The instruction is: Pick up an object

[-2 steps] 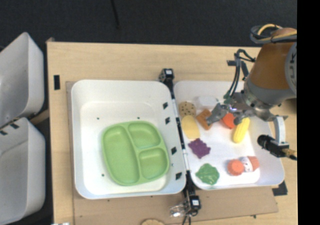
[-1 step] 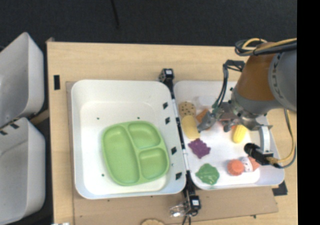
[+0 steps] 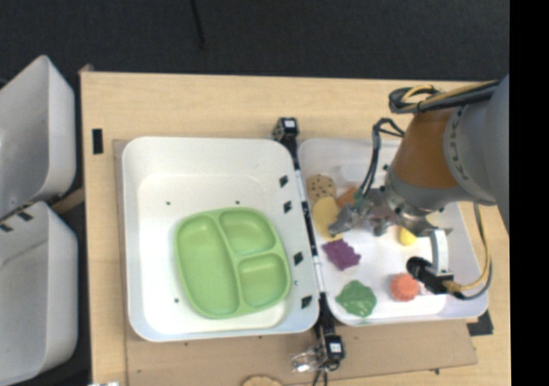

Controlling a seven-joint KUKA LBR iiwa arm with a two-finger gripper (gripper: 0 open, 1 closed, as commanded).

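My gripper hangs low in the right bin, reaching in from the right under the grey arm with its orange band. It sits just right of a pale yellow piece and below a small orange piece. A brown speckled cookie lies at the bin's far left. In front of the gripper lie a purple piece, a green leafy piece and an orange-red ball. A small yellow piece peeks out beside the wrist.
The left bin holds a light green divided plate. A ridge with black clips separates the bins. Black cables loop off the arm over the right bin. White blocks stand left of the bench.
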